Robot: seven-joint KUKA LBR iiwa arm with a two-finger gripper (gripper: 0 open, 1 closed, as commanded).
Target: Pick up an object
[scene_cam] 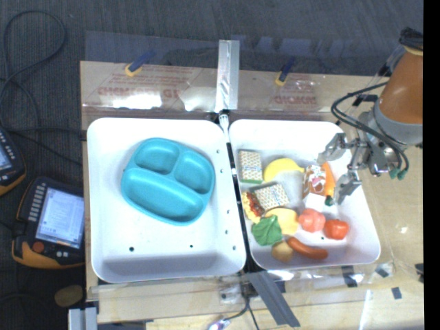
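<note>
A: Which items lie nearest the gripper (341, 167)?

B: A carrot (330, 177) and a small printed packet (315, 181) lie between and just beside the spread fingers; the jaws stand wide, gripping nothing. The packet's print is too small to read.

A: What else is in the right bin (357, 253)?

B: Beyond the jaws, toward the left bin: two waffle-patterned pieces (250, 164), one yellow lemon-like piece (282, 168), one green leaf (267, 230). Below the jaws: two red tomato-like pieces (336, 229) and one sausage (307, 249).

A: And the left bin (110, 239)?

B: One blue divided tray (168, 179) with three compartments, well apart from the gripper.

A: Any legible writing?

B: Red lettering on the clear sheet (137, 88) behind the bins is mirrored and unreadable.

A: Surroundings?

B: A wooden bench (405, 218), dark carpet (41, 81), and a handheld pendant (48, 222) with cables far left.
</note>
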